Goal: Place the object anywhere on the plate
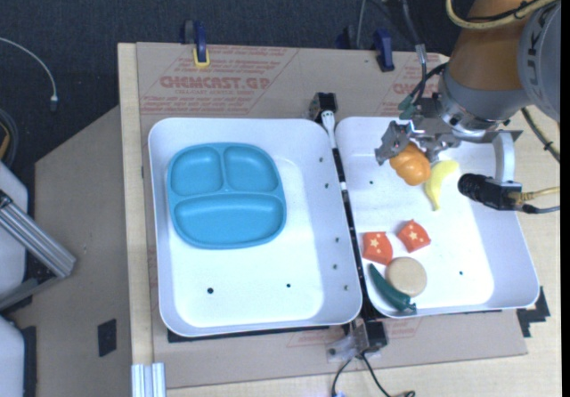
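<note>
The claw (411, 144) is hanging low over the upper part of the right bin (499, 284), and an orange fruit-shaped toy (411, 166) is sitting right at its fingertips; whether the fingers are closing on it or merely resting against it cannot be told from this angle. A yellow banana-like piece (439, 182) is lying just beside the orange one, touching or nearly so. Judgement: the task is standing at its early stage, since nothing is lying on the plate yet, and the lift, the carry across the divider and the release are all remaining.

The blue plate (227, 193) is sitting in the left bin (258, 297), well apart from the claw. It is showing smooth moulded plastic, rounded corners and three compartments. Nearer the front of the right bin, two red blocky pieces (395, 242) are lying side by side, with a pale round disc (406, 275) and a dark green curved piece (388, 292) below them. Both bins are looking glossy, shallow and white, resting on a brown board over the desk (240, 70).
</note>
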Tool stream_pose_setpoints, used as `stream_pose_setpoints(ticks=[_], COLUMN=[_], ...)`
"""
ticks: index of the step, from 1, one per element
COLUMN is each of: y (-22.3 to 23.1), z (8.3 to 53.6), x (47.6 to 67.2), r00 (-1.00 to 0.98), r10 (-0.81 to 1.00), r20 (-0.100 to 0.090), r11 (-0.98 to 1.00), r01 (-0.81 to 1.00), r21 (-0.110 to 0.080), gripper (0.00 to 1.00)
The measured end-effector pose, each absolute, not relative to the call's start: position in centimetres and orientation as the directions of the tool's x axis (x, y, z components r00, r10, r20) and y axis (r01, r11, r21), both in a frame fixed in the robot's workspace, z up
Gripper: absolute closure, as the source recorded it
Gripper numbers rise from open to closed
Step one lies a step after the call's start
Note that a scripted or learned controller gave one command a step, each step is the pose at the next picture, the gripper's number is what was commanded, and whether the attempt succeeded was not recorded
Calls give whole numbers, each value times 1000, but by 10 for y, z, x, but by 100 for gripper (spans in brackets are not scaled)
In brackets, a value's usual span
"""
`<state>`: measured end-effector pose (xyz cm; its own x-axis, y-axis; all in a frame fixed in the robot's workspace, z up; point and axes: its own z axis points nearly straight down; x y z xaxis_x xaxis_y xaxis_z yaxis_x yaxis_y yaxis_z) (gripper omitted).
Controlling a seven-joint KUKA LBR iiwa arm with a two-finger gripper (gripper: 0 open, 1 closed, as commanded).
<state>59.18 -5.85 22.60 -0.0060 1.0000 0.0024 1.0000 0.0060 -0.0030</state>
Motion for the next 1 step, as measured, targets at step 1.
stream_pose_setpoints(ticks=[1], y=[-6], z=[236], x=[596], r00=[-6], r10=[1000], r20=[2], r11=[6], r01=[1000], r21=[2], gripper=[100])
